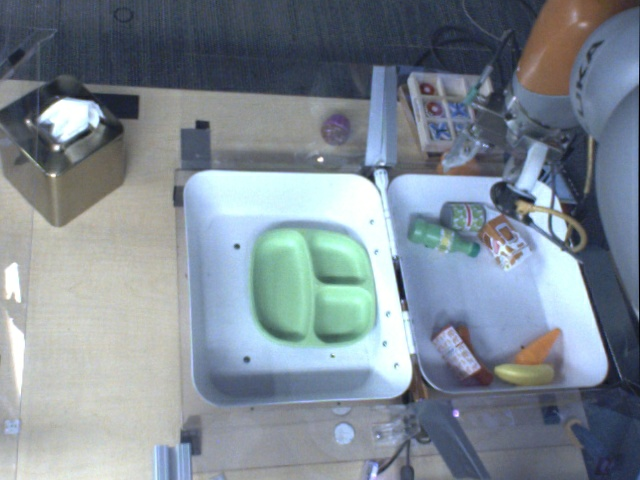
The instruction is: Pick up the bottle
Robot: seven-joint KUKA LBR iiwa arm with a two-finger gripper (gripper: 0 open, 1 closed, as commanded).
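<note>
1. Camera view is showing the green bottle (443,236) lying on its side in the far left part of the right bin (560,298), close to the wall that is dividing the two bins.
2. A green-labelled can (463,215) is lying just behind the bottle, touching it or very nearly so. An orange-and-white carton (503,243) is sitting just beside the bottle's right end, so things are crowding the bottle on its far and right sides.
3. A red-and-white packet (458,353), a yellow banana (524,373) and a carrot (540,346) are lying along the near edge of the same bin, well apart from the bottle.
4. The left bin (215,298) is holding a green divided tray (312,286) at its middle.
5. The pale wooden counter (100,318) is carrying both bins. It is also carrying a gold box (62,163) with something white in it at the far left, a small purple thing (336,126) behind the left bin, and a picture-printed box (440,108) behind the right bin. Dark carpet (250,18) is running along the far side.
6. The arm (585,48) is reaching in over the far right corner of the right bin, to the right of the can. Its lower end is blurring into clutter there, so whether the jaws are apart or together cannot be told, nor what they are touching.
</note>
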